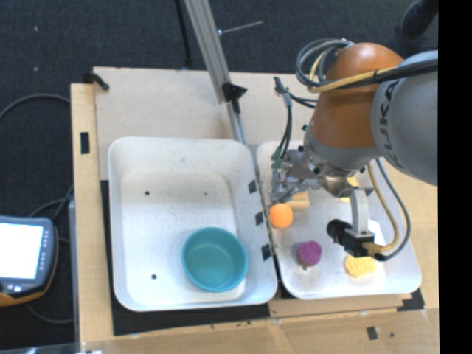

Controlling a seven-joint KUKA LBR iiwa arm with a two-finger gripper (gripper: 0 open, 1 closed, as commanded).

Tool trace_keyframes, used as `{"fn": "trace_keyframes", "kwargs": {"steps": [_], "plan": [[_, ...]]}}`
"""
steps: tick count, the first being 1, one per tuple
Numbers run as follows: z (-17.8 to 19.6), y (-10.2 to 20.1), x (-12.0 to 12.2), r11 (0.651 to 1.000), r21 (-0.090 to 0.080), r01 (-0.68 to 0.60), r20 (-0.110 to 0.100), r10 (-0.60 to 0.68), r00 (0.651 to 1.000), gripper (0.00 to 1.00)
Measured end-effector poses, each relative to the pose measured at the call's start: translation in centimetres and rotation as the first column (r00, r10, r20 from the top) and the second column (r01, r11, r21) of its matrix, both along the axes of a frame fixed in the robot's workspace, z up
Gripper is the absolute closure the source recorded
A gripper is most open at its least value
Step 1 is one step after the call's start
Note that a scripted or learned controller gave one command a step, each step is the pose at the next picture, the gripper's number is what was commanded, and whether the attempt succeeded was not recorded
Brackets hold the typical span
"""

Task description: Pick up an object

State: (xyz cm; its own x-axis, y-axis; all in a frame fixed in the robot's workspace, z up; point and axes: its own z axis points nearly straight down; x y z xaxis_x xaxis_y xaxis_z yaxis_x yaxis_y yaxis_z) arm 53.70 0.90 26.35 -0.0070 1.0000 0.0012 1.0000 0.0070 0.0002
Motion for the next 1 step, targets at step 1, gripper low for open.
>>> {"fn": "trace_keyframes", "kwargs": {"steps": [1], "plan": [[-1.40,5.79,-1.01,1.000,0.000,-0.001,-0.001,0.001,1.000,1.00]]}}
